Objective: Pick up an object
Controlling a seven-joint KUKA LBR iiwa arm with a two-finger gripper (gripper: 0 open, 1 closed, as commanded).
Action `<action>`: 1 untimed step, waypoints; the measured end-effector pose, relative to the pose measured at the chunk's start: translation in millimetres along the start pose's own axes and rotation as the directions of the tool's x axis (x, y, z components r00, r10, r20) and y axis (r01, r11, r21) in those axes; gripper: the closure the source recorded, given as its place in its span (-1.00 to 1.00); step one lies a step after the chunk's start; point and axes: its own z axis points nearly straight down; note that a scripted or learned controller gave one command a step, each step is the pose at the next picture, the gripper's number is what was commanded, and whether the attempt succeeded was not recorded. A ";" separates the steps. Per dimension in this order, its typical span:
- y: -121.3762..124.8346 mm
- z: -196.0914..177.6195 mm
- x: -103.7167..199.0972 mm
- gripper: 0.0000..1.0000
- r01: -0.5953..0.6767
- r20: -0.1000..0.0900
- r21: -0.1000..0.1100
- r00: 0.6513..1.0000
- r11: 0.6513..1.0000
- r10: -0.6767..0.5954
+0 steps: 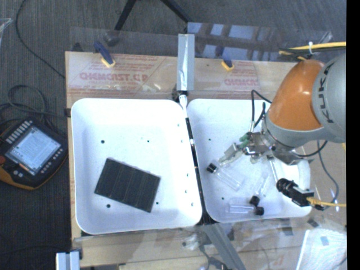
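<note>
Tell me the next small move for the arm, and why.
Probably lower the gripper straight down a little: it hangs over the right bin, where clear tubes with black caps lie scattered beneath and beside it, and nothing shows between its fingers. The dark flat pad lies off in the left bin.

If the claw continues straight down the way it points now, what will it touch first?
Probably the clear vials lying on the right bin's floor beneath the claw; depth is unclear, so it might reach bare floor instead.

The arm (329,103) carried dark letters, "KUK", on its grey shell just right of the orange band (295,100). Behind the left bin (84,167), the clear sheet (121,77) on the board bore faint reddish mirrored print, too washed out to be read.
</note>
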 end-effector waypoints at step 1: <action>42.8 39.6 -23.4 -1.00 0.001 0.000 0.000 1.000 1.000 -0.001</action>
